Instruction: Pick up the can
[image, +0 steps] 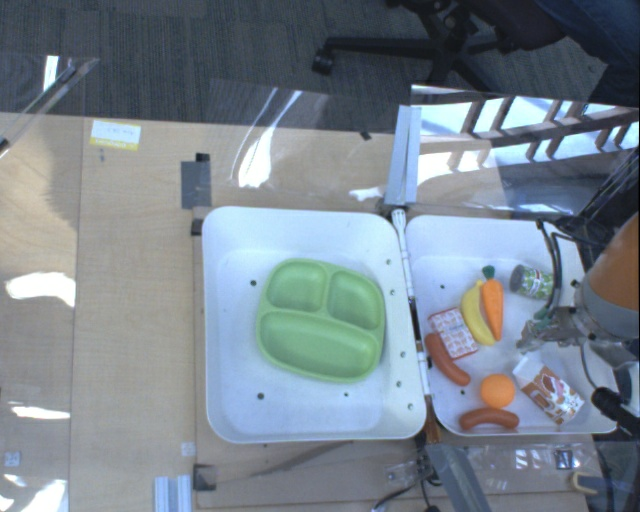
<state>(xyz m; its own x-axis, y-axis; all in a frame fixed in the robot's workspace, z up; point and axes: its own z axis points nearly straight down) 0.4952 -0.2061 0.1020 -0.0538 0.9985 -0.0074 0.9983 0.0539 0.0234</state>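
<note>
My gripper (545, 335) hangs in the right bin (440, 232), just near of the can (532, 282), which lies on its side at the far right. I cannot tell its state. I should probably come down across the can's round body, away from the carrot (491, 305).

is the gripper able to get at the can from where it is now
Probably yes. The can lies on its side near the right bin's far wall, with open floor around it. The gripper hangs just short of it; the carrot lies clear to one side.
</note>
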